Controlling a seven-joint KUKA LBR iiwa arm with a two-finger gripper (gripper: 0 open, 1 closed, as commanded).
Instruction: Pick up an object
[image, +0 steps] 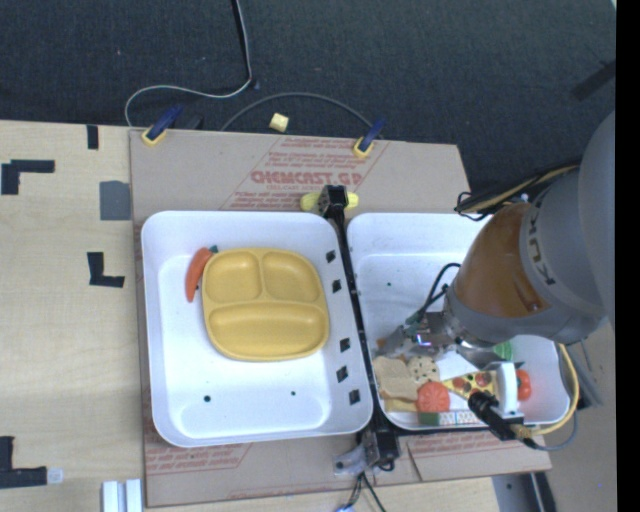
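Observation:
My gripper (408, 340) reaches down into the right bin (400, 245), low over its front-left part. Just below it lie a tan cracker-like piece (398, 378), a round red piece (433, 396) and a pizza slice toy (468, 383). A green piece (503, 351) and a small red piece (522, 385) show beside the wrist on the right. The arm's bulk covers much of the bin's right half. Nothing shows between the gripper's tips.
The left bin (170, 400) holds a yellow divided plate (266, 303) and an orange carrot toy (197, 272) by its left wall. A black divider with clips (345, 300) runs between the bins. Cardboard (300, 170) lies under both.

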